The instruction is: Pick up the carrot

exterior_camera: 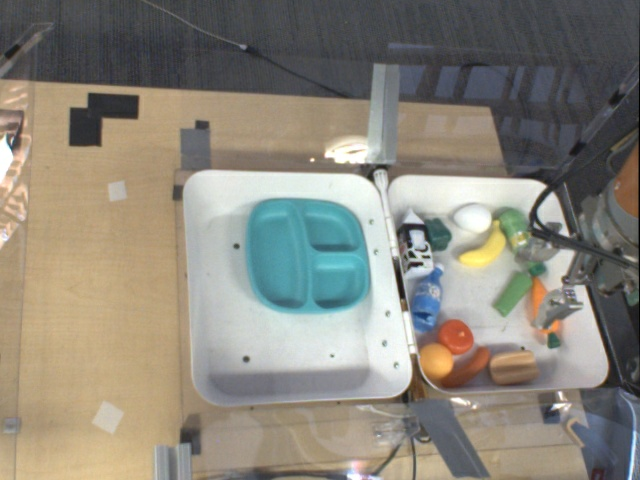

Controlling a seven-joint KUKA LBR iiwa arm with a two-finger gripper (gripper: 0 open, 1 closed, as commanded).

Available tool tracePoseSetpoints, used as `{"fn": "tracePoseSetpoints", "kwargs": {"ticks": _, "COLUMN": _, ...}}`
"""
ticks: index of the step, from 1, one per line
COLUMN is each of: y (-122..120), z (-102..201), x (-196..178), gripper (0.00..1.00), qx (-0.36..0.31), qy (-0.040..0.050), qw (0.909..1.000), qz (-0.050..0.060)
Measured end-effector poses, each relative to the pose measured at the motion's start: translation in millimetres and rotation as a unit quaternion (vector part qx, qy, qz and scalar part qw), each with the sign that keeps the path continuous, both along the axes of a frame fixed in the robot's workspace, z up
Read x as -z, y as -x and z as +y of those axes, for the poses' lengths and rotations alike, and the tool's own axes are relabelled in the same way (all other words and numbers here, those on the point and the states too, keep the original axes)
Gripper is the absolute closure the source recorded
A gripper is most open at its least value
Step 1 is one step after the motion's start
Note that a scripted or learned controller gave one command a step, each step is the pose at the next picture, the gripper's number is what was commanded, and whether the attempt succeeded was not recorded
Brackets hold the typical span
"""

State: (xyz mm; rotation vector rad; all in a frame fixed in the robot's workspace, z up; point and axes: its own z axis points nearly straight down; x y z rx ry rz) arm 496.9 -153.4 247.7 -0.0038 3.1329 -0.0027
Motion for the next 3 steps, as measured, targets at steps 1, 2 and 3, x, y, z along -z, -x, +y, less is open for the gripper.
{"fn": "tracePoseSetpoints", "kwargs": {"ticks": 1, "y": -31, "z": -30, "x": 133, "gripper": 0.0, "qx": -0.001, "qy": -0.0023, "qw": 1.0, "qz": 0.007}}
{"fn": "tracePoseSetpoints", "kwargs": {"ticks": 2, "y": -5, "z": -40, "x": 157, "gripper": 0.0, "qx": 0.037, "qy": 0.0006, "qw": 0.9993, "qz": -0.005}}
{"fn": "tracePoseSetpoints", "kwargs": {"ticks": 3, "y": -9, "z": -39, "x": 144, "gripper": 1.0, "qx": 0.034, "qy": 0.0019, "qw": 0.9994, "qz": -0.009}}
